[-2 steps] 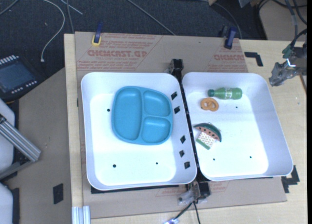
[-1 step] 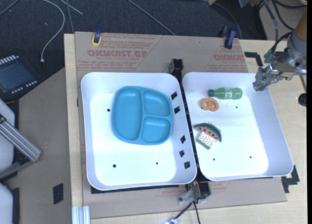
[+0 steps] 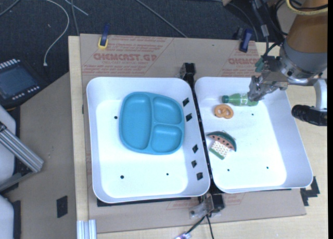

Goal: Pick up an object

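Gripper (image 3: 256, 93) sits low in the right bin (image 3: 291, 144), at its far side, right over the right-hand end of the green bottle (image 3: 237, 99). You can't tell from this angle how it's set, or whether it has hold of anything; the wrist hardware blocks that spot. Bottle lies on its side on the bin floor, cap end pointing toward the divider between bins. Just nearer the camera, beside the bottle but apart from it, you see the pretzel (image 3: 224, 111), small and brown. Further toward the near edge lies the watermelon slice (image 3: 222, 144), green rind with a pale patterned face, well apart from the gripper. Left bin (image 3: 104, 175) carries the blue divided plate (image 3: 151, 122), three compartments, sitting flat near the bin's middle. Arm (image 3: 307, 35) enters from upper right, with its orange band above the grey wrist. Both bins rest on a cardboard sheet (image 3: 156, 51).
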You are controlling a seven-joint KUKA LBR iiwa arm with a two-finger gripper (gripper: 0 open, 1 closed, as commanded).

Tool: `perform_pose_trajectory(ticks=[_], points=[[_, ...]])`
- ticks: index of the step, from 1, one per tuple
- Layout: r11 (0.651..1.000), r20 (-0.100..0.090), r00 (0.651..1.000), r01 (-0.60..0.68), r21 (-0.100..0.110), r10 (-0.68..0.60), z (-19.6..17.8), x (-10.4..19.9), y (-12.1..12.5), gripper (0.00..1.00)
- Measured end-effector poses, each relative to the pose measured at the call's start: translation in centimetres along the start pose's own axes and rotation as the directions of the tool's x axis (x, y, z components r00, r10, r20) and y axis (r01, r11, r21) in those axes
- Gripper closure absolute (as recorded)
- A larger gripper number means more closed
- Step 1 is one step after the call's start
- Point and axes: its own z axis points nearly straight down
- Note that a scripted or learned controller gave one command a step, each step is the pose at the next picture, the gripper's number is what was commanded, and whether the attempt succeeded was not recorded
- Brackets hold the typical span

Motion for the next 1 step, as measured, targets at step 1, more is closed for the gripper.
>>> perform_pose_trajectory(ticks=[1], points=[[1.0,0.0,1.0,0.0,0.001,0.0,1.9,5.54,0.64,1.0]])
